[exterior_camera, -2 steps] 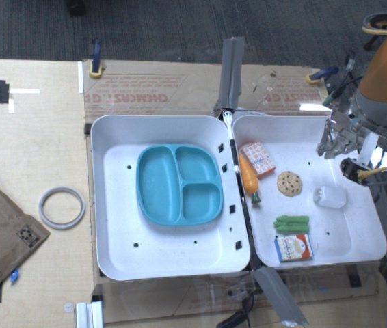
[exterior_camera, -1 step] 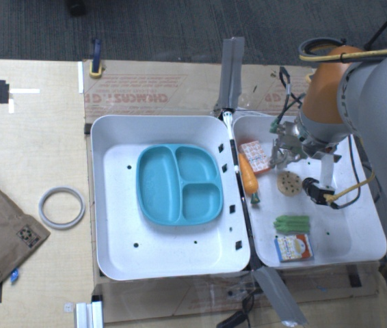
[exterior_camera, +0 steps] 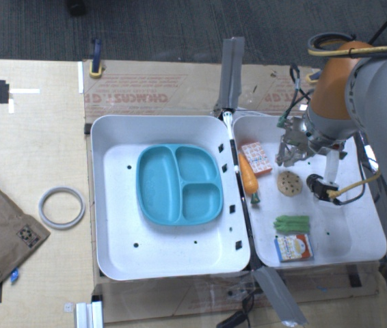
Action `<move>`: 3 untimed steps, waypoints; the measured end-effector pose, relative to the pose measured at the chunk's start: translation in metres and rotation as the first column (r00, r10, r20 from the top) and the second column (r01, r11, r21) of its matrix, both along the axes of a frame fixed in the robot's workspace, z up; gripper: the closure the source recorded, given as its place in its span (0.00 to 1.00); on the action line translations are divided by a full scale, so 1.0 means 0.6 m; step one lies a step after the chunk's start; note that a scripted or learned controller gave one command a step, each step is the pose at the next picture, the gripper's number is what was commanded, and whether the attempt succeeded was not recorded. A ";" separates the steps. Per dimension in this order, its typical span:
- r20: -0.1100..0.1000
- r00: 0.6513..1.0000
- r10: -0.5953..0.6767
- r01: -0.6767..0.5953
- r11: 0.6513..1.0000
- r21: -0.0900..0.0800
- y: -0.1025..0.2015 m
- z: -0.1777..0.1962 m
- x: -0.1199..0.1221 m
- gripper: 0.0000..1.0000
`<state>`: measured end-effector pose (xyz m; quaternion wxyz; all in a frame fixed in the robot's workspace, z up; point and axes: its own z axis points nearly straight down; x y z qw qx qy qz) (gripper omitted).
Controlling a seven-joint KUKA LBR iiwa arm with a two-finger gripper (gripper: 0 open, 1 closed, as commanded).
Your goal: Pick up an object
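Picking cleanly calls for one object to be chosen and the gripper (exterior_camera: 290,152) to be centred over it before any descent, so that neighbouring items are not nudged. The gripper is seen low inside the right bin (exterior_camera: 357,241), near its far side; whether it is open or closed cannot be told, and nothing can be seen held in it. The round brown cookie (exterior_camera: 289,182) lies just beside and below it toward the near side, and is judged the likeliest target. The orange carrot (exterior_camera: 248,175) and the red patterned packet (exterior_camera: 256,158) lie near, toward the left bin (exterior_camera: 111,251), which carries a blue divided plate (exterior_camera: 180,184). A green item (exterior_camera: 292,223) and a small box (exterior_camera: 294,247) lie well apart.
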<state>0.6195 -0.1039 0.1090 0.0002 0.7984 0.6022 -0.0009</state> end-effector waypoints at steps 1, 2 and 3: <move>0.000 1.000 0.000 0.000 1.000 0.000 0.000 0.000 0.000 0.00; 0.001 0.997 -0.073 0.073 0.997 0.000 -0.082 -0.028 -0.085 0.00; 0.001 0.999 0.034 -0.034 0.999 0.000 -0.024 -0.029 -0.041 0.00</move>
